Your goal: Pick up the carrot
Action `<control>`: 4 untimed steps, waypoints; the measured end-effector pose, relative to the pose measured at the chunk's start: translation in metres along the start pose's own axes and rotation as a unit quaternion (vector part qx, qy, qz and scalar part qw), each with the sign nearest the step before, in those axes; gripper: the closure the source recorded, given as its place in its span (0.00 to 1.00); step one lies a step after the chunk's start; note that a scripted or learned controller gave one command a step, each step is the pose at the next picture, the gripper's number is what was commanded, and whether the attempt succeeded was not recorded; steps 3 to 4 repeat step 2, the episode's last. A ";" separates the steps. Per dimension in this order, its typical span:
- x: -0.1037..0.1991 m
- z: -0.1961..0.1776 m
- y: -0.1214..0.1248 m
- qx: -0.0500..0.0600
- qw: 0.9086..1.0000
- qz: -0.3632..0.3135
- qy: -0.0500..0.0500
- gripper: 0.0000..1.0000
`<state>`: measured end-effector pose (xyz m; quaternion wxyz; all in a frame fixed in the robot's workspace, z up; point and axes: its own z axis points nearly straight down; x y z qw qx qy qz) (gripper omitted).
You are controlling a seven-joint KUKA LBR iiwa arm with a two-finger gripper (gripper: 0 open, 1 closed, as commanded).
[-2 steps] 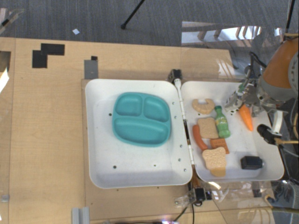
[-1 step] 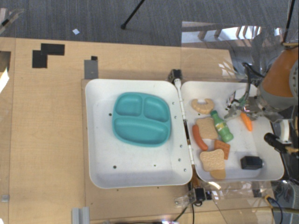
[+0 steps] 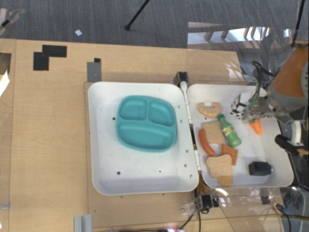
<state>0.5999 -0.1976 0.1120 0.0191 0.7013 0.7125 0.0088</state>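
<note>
The carrot [image 3: 256,126] is a small orange cone in the right part of the right bin [image 3: 285,178]. My gripper [image 3: 248,112] is directly over its upper left end, at the end of the grey arm with the orange band [image 3: 292,76] that reaches in from the right. The view does not settle whether the gripper touches the carrot, as its lower parts blend with the wrist's cables.
A green bottle [image 3: 229,130], a bagel [image 3: 209,109], bread slices [image 3: 212,132], a sausage [image 3: 206,143], toast [image 3: 220,166] and a black block [image 3: 259,168] also lie in the right bin. A teal divided plate [image 3: 146,123] sits in the left bin [image 3: 101,178].
</note>
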 end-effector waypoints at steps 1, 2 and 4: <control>0.000 -0.072 -0.091 0.014 1.000 0.024 0.004 1.00; 0.083 -0.119 -0.083 0.016 0.978 0.208 0.004 1.00; 0.083 -0.119 -0.083 0.016 0.978 0.208 0.004 1.00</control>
